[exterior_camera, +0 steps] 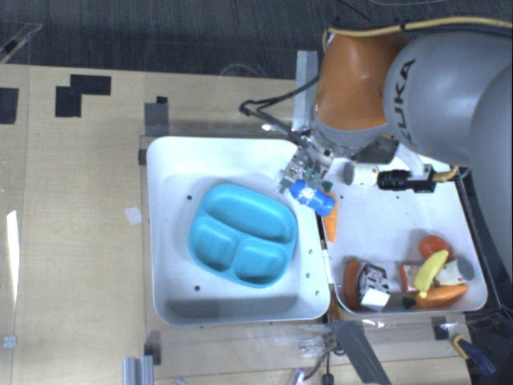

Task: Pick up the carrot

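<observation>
At bin divider | jaws state unclear | carrot beneath, against right bin edge

Two white bins, one blue tray, one banana, perhaps two carrots.

I see the pale wooden bench filling the frame's left and centre, with two white bins on it: left bin, right bin.
</observation>
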`<state>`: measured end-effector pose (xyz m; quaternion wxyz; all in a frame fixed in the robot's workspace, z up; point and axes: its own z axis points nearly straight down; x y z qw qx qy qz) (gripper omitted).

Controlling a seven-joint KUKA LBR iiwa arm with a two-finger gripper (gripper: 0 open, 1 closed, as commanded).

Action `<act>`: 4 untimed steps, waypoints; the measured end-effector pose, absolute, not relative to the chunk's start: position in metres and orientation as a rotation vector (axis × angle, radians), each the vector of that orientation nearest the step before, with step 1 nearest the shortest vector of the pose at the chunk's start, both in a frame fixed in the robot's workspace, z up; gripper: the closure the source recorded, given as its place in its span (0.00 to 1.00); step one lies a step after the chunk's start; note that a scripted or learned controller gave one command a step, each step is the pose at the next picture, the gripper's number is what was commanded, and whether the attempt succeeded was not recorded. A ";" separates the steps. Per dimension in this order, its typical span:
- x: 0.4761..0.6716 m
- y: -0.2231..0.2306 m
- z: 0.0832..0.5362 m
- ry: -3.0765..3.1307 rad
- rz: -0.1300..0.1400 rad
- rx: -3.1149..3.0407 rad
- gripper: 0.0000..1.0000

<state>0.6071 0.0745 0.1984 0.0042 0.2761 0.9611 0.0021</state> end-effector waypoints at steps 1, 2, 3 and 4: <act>0.598 -0.007 0.267 2.934 0.005 1.100 1.00; 0.500 0.027 0.202 3.014 0.004 0.872 1.00; 0.556 0.029 0.185 3.009 0.005 0.882 1.00; 0.586 0.096 0.220 3.114 0.006 0.331 1.00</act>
